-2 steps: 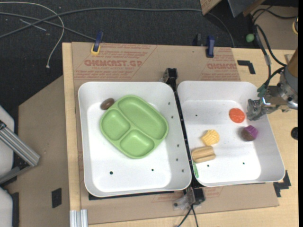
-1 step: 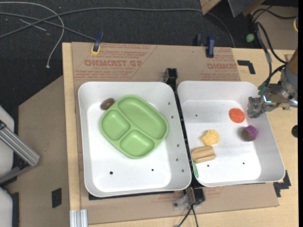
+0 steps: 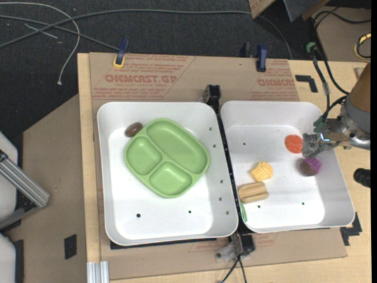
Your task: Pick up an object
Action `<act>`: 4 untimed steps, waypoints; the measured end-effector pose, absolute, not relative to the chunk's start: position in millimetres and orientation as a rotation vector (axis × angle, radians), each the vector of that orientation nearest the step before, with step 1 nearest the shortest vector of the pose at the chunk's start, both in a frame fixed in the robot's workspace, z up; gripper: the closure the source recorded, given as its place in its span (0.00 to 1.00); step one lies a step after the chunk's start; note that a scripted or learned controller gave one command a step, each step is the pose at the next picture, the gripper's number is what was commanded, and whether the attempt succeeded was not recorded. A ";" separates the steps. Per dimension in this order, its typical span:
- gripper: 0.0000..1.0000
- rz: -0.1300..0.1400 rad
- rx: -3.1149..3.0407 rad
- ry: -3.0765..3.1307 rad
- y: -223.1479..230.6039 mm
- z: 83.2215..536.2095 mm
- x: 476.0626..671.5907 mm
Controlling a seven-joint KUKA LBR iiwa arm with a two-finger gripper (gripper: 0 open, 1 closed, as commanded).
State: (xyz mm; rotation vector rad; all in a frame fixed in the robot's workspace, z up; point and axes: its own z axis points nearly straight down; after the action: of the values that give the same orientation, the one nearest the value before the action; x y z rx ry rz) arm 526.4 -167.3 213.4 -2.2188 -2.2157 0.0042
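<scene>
The gripper [image 3: 310, 146] hangs over the right bin [image 3: 277, 220], near that bin's three o'clock side, at the end of the arm [image 3: 359, 114] that comes in from the right. Whether it is released or clenched cannot be told from this angle.

Three things lie close to it. An orange ball [image 3: 294, 143] sits just beside the gripper at its nine o'clock. A small purple piece [image 3: 310, 166] lies just below the gripper at its six o'clock, partly in its shadow; contact cannot be judged. Nothing can be seen gripped.

Farther off, toward seven o'clock from the gripper, a yellow lump [image 3: 262, 171] rests near the middle of the right bin, and a tan roll [image 3: 253, 192] lies just below that, close to the bin's left wall.

The left bin [image 3: 159, 226] holds a green divided plate [image 3: 166, 157], tilted in its placing, with three sections. A small brown nut-like thing [image 3: 134, 129] lies at the plate's ten o'clock edge, touching or nearly so.
</scene>
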 end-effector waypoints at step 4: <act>1.00 -0.006 -2.225 -2.228 -161.5 205.4 535.4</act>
State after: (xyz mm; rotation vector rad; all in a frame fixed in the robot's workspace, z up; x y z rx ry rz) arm 535.4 -161.5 205.4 -2.2249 -2.2279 -0.0060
